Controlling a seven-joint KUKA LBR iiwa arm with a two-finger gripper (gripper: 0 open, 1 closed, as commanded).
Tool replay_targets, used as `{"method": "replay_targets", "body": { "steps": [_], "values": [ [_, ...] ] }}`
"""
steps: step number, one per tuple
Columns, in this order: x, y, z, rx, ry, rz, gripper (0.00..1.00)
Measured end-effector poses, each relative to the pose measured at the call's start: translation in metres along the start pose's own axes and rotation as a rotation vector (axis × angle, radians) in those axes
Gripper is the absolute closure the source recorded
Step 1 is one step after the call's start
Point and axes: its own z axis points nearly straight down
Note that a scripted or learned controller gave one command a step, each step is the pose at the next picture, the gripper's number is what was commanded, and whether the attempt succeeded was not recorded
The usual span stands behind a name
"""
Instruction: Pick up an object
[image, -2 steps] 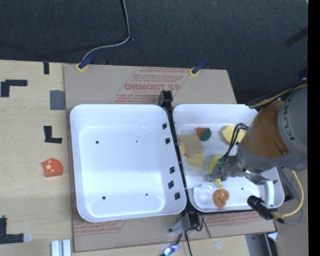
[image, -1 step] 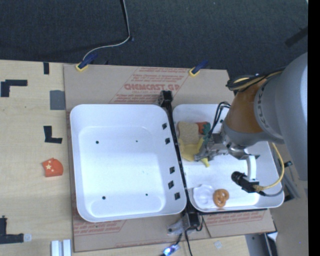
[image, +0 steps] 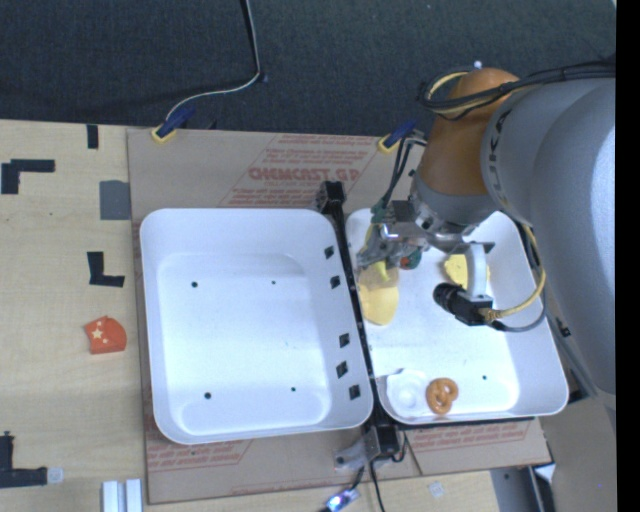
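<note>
Over the right bin (image: 530, 395), close to the wall it shares with the left bin (image: 170, 300), the jaws (image: 385, 252) hang just above a pale yellow object (image: 379, 302) — whether they are apart or together I cannot tell. A grasp this near the wall could clip it or nudge the object aside. An orange pretzel-shaped piece (image: 441, 394) and a yellow scrap (image: 457, 269) also lie in this bin — an orange toy (image: 106, 335) sits out on the counter (image: 60, 230).

Only thing we can actually read is the red print on the cardboard sheet (image: 300, 170) under the bins, looks like "CHEMCAST" plus a couple more letters. The smaller red lines around it are too blurry for us.
</note>
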Motion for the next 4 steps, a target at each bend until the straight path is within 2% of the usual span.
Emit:
{"method": "replay_targets", "body": {
  "steps": [1,2,3,4],
  "values": [
    [0.038,-0.001,0.007,0.012,-0.001,0.006,1.0],
    [0.023,-0.035,-0.057,0.011,-0.002,0.01,1.0],
    [0.089,0.005,-0.027,0.01,-0.002,0.004,1.0],
    [0.252,0.014,-0.134,-0.001,0.005,-0.007,1.0]
  ]
}}
